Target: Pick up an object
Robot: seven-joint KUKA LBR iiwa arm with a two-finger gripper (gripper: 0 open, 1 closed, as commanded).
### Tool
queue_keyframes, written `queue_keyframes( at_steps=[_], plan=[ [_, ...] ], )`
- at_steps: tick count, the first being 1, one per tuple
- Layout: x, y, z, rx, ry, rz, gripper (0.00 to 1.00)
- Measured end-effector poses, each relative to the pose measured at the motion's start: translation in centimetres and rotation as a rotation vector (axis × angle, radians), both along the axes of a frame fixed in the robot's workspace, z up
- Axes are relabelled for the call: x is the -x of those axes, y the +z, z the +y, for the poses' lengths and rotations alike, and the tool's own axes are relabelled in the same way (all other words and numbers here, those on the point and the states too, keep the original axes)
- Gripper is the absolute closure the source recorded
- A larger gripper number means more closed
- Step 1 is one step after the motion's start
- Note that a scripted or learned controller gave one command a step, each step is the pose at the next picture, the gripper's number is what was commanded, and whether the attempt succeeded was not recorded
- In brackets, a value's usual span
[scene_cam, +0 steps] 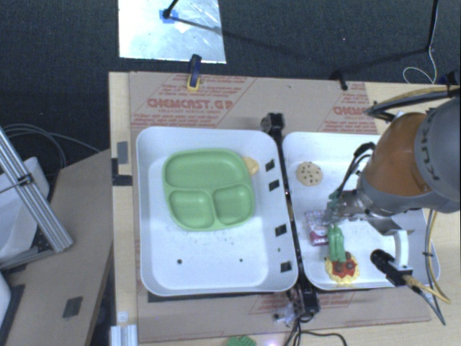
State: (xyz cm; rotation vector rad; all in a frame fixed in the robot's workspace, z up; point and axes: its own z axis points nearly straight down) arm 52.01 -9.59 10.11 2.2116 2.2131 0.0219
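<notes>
In the right bin (317,146) lie a round tan cookie with dark chips (309,173), a pink and white packet (315,227), a green oblong toy (336,241) and a yellow and red piece (342,267). My gripper (334,211) hangs over the bin's middle, right above the pink packet and the top of the green toy. The grey arm with its orange band (396,161) comes in from the right and hides the fingers, so nothing can be seen between them.
The left bin (155,258) holds a green three-part tray (209,188) with a small yellow piece (251,166) at its upper right corner. A black divider with clips (282,193) runs between the bins. A yellow clamp (194,74) sits on the cardboard behind.
</notes>
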Motion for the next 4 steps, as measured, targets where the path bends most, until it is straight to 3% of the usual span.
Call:
queue_keyframes(
  at_steps=[1, 2, 3, 4],
  plan=[
    [0.1, -0.1, 0.0, -0.001, 0.0, 0.003, 0.0],
    [2.4, -1.2, -0.9, 0.001, -0.001, 0.001, 0.0],
    [-0.1, 0.7, 0.2, 0.001, 0.005, 0.014, 0.0],
    [-0.5, 6.4, -8.9, 0.008, -0.007, 0.011, 0.0]
  ],
)
